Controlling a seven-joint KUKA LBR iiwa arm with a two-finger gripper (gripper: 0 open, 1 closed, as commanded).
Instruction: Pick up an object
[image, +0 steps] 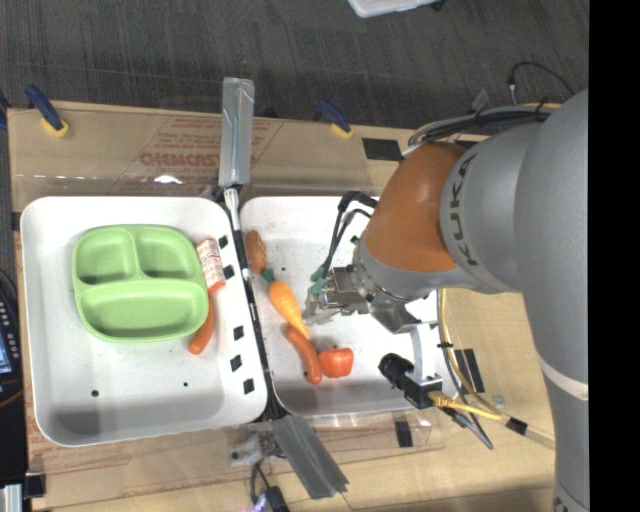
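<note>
Claw: the gripper (318, 300) hangs low in the right bin (300, 215); whether it is parted or closed cannot be told.
Nearest target: an orange carrot (288, 303) lies just beside the claw, on its left-bin side.
Long axis: the carrot runs diagonally, upper end toward the divider, lower end toward a red tomato (338, 361).
Judgement: a short shift toward the divider looks enough to straddle it.

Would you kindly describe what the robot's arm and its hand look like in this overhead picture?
The arm is a thick, rounded, light-grey casing with a broad orange band above the wrist and dark "KUKA" lettering beside it. Black cables loop along the wrist, and more run over the top of the arm. The hand is a small, metallic grey assembly with a touch of green.
</note>
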